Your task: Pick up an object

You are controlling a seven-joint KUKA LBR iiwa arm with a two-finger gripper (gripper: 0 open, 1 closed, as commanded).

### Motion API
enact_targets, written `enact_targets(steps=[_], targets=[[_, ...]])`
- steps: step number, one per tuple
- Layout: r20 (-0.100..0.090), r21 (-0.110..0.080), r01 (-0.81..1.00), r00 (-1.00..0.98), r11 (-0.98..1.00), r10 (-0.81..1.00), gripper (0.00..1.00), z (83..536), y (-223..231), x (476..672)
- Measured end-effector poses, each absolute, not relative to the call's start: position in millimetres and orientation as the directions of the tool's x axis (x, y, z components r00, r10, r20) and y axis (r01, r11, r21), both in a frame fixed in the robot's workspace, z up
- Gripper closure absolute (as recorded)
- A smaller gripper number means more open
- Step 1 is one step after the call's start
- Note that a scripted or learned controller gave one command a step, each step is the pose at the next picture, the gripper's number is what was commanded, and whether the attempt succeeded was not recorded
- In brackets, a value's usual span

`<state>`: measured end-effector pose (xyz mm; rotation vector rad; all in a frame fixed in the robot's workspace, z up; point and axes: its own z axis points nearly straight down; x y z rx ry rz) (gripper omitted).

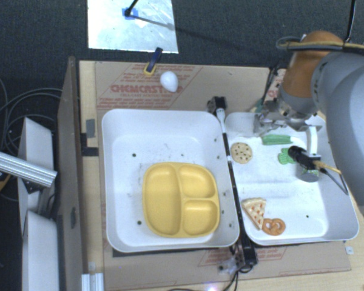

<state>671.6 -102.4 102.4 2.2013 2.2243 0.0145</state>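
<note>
In the right bin [337, 223] lie a round chocolate-chip cookie [241, 153], a pizza slice [255, 210], a pretzel [273, 226], a long green piece [275, 139] and a smaller green piece [284, 157]. My gripper [268, 123] hangs low over the far end of this bin, just above the long green piece and right of the cookie. I see nothing held in it. The arm covers the bin's far right corner.
A yellow divided plate [181, 199] lies in the left bin [121, 144]. A white egg-shaped object [168, 80] and a small blue and yellow tool [151, 62] rest on the cardboard behind the bins. A black clip [218, 105] sits at the far end of the rim between the bins.
</note>
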Motion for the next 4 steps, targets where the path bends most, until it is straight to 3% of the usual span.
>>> enact_targets(steps=[1, 2, 3, 4], targets=[[-0.005, 0.012, 1.0, 0.002, -0.002, 1.0, 1.0, 216.8, -150.3, 655.1], [-0.001, 0.004, 1.0, -0.003, 0.003, 1.0, 0.0, 209.2, -146.7, 654.4], [0.0, -0.002, 1.0, 0.002, -0.002, 1.0, 0.0, 78.6, -167.8, 629.8], [-0.002, 0.006, 1.0, -0.004, 0.004, 1.0, 1.0, 95.9, -167.1, 633.2]])
